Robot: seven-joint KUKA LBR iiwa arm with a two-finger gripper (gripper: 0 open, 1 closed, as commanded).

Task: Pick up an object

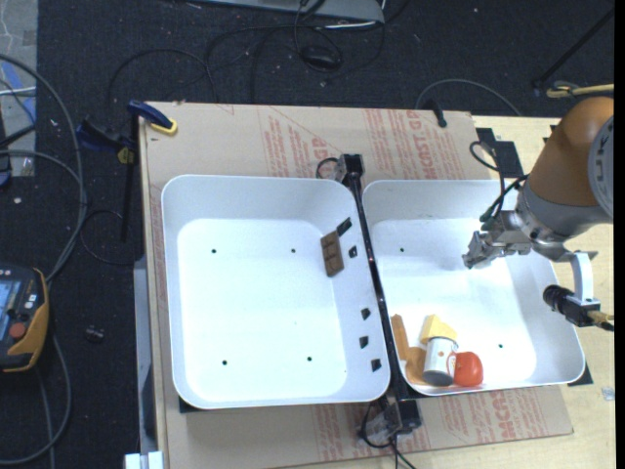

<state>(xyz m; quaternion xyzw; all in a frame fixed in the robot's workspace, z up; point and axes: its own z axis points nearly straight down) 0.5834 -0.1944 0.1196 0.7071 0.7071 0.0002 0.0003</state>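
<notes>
one gripper (480, 252), two bins (186, 262) (557, 345), one red ball (468, 367).

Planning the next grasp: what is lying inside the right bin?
In the right bin, near its front left corner: a red ball, a small can, a yellow piece. What lies under them is covered.

Two white bins (264, 198) sit on a tan table (283, 140) printed with faded red lettering. In the lower right of the frame lie a red ball (469, 367), a pale yellow block (437, 328) and an orange stick (399, 334). A brown bar (333, 255) lies mid-frame.
</notes>
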